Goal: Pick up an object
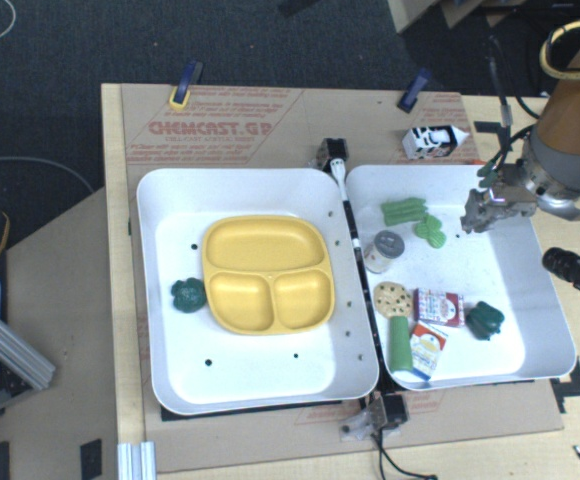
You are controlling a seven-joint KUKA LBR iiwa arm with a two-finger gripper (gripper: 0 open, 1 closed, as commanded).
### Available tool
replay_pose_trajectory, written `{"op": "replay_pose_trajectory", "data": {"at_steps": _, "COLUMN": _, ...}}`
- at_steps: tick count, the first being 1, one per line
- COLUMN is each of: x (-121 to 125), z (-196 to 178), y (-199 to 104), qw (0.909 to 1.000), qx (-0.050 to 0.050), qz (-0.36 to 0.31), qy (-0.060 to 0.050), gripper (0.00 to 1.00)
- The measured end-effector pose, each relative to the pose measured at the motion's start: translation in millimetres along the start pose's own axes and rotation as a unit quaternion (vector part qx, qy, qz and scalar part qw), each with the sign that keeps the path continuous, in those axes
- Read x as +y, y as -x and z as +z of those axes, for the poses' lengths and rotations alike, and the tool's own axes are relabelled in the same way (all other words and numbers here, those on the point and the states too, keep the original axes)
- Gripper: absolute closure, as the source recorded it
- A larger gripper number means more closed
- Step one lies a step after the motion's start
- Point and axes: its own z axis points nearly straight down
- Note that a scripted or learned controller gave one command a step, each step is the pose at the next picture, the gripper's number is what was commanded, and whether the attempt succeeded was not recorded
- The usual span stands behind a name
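Right bin (530, 363) front edge: green cylinder (400, 343), juice carton (427, 352), red-white box (438, 308), dark green pepper (485, 319) | middle: cookie (392, 296), can (382, 249) | back: green beans (404, 211) | gripper (477, 215) over back right area, nothing visibly held | left bin (160, 268): yellow tray (268, 273), broccoli (187, 294)

I read red print on the board (220, 118) under my bins: "CHEMCAST GP", repeated in rows. The small cartons' (438, 308) labels are too blurred to read.
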Motion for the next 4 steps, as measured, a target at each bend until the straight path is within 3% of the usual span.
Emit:
{"op": "replay_pose_trajectory", "data": {"at_steps": 1, "x": 1.0, "z": -12.3, "y": 0.1, "qw": 1.0, "qx": 0.001, "qz": 0.0, "qy": -0.002, "gripper": 1.0}}
{"op": "replay_pose_trajectory", "data": {"at_steps": 2, "x": 5.4, "z": -3.4, "y": -52.2, "qw": 1.0, "qx": 0.003, "qz": -0.002, "qy": -0.006, "gripper": 1.0}}
{"op": "replay_pose_trajectory", "data": {"at_steps": 4, "x": 23.7, "z": -18.4, "y": -167.5, "qw": 1.0, "qx": 0.002, "qz": -0.003, "qy": -0.002, "gripper": 1.0}}
